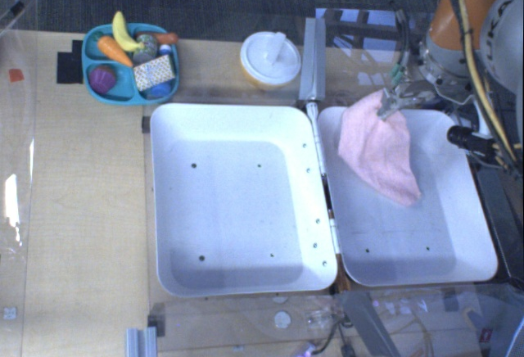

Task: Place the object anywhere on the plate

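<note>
A pink cloth [381, 152] hangs over the back half of the right bin [442, 249], bunched to a peak at its top corner and spreading out lower down. My gripper [391, 101] pinches that top corner, its fingers shut on the fabric. The blue divided plate [88, 79] sits on the bench at the far left, behind the left bin, and carries several toy foods, among them a banana [123, 33] and a carrot [113, 49].
The left bin [229, 200] lies between the cloth and the plate. A round white and yellow container [270, 58] stands on the bench behind the left bin's right corner. A metal divider [311, 61] rises between the bins at the back.
</note>
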Tool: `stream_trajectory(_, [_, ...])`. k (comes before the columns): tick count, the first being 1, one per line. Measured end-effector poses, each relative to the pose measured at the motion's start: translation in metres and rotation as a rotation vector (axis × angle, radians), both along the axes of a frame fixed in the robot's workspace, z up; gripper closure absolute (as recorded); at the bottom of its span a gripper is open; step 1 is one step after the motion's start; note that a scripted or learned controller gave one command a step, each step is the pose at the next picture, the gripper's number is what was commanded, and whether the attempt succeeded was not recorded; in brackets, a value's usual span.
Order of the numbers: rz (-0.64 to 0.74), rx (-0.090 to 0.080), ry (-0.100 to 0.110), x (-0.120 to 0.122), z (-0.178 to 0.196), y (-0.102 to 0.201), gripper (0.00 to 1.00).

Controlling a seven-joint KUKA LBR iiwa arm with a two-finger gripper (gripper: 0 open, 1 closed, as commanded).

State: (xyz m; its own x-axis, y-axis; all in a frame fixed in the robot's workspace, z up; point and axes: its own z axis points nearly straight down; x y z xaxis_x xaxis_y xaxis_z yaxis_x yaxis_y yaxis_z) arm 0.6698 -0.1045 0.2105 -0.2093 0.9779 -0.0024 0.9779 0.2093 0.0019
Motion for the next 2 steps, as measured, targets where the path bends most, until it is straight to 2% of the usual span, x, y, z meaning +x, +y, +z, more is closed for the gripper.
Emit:
stream_trajectory(1, [0.007, 0.0, -0.002, 0.001, 0.015, 0.001, 1.0])
stream_trajectory(2, [0.413, 0.001, -0.001, -0.005, 0.007, 0.048, 1.0])
